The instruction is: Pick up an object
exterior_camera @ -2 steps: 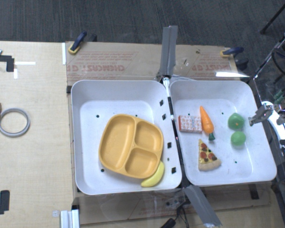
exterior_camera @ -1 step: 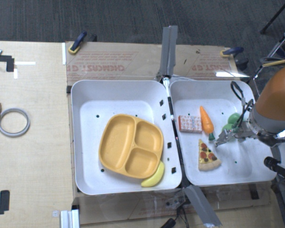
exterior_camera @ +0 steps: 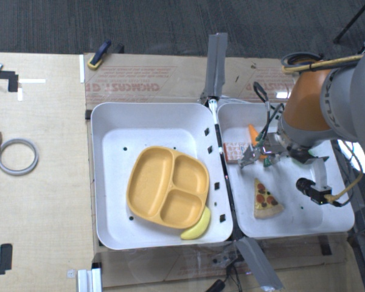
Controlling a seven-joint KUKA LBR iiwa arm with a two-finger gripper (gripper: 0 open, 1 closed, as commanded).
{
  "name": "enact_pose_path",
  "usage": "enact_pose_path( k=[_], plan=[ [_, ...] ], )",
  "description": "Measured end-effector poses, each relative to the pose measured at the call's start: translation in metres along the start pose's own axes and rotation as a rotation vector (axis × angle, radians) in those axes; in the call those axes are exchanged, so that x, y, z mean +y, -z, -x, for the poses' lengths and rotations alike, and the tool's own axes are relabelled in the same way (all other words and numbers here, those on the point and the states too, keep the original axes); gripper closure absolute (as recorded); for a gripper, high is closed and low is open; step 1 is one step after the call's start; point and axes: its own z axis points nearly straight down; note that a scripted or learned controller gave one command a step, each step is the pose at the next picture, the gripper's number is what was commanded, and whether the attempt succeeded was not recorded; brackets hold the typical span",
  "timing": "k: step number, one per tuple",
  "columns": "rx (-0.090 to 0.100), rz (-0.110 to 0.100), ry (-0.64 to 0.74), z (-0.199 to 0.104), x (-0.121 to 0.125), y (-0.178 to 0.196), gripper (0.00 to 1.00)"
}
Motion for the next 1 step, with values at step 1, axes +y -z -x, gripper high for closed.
enact_pose_path(
  k=[1],
  plan=[
    [-0.001, 0.000, 0.017, 0.0121, 0.0477, -0.0001, 0.00]
  ],
)
